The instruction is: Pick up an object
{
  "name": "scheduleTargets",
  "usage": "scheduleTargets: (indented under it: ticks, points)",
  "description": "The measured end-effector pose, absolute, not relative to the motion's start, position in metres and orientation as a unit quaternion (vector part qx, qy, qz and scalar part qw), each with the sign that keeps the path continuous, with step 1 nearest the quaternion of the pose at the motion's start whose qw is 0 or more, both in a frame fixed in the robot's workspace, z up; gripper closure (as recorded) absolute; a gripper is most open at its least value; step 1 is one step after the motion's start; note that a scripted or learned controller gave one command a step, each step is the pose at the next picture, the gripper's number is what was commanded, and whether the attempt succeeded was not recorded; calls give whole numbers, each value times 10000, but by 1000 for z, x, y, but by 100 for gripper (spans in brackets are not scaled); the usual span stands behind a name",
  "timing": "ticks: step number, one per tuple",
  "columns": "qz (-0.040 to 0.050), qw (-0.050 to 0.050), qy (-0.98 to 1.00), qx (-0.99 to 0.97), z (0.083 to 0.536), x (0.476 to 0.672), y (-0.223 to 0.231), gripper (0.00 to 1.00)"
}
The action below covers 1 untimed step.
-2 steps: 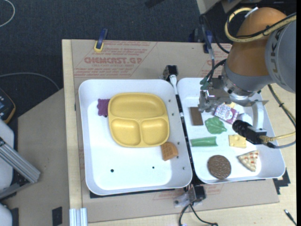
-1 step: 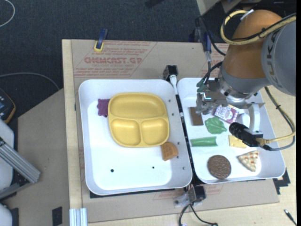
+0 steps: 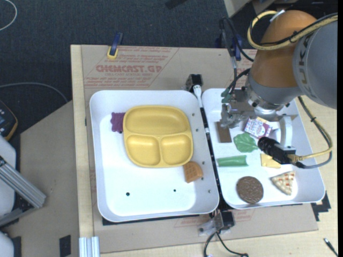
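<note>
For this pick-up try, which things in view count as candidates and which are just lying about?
Job:
gripper
brown block
green leaf
green bean pod
brown cookie
pizza slice
right bin

Lying about:
yellow divided plate
purple toy
bread piece
left bin

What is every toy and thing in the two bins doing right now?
yellow tray: upright in the left bin
purple piece: at the tray's left edge
bread chunk: beside the tray
brown cookie: flat in the right bin
pizza slice: flat
gripper: low over the right bin
</note>
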<state>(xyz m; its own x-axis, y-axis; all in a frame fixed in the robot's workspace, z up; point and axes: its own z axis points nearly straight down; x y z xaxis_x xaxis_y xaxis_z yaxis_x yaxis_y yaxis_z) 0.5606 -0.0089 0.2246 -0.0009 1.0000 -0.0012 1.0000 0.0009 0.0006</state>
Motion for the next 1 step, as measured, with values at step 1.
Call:
scheduleTargets:
  ticks: [1]
  points:
    - [-13, -13, 7067, 7075, 215, 552, -17, 100]
